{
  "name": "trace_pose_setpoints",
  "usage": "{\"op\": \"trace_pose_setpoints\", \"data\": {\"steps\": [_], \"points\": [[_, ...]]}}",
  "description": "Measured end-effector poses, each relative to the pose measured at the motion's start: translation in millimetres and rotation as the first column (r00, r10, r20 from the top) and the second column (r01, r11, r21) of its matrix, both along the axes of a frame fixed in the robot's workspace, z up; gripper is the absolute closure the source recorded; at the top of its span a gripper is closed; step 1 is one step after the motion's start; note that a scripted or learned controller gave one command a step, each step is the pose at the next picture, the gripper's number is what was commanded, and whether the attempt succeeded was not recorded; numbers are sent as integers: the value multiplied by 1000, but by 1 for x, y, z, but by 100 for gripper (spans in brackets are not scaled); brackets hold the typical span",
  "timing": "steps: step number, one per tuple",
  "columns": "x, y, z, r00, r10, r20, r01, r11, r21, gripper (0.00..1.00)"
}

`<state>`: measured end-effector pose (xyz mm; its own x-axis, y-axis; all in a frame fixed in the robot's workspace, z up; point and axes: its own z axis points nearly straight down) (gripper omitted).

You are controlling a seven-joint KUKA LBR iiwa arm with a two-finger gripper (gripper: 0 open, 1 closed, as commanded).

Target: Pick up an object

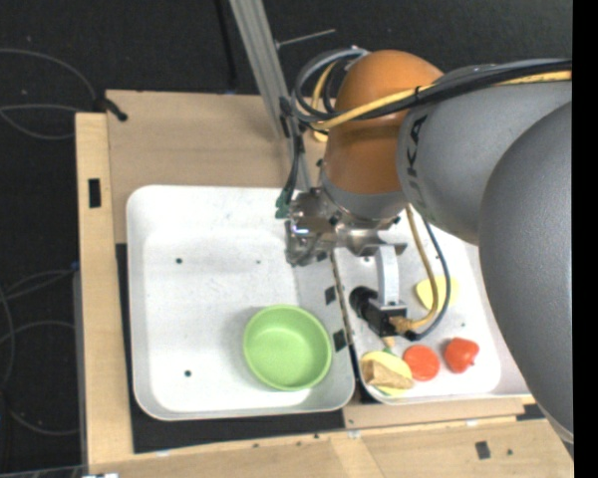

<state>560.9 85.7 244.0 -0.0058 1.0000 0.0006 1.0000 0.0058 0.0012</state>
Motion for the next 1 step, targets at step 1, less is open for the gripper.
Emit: {"op": "trace_pose_setpoints", "data": {"steps": [1], "points": [[0, -1, 0, 1000, -1, 0, 1, 1000, 0, 0]]}}
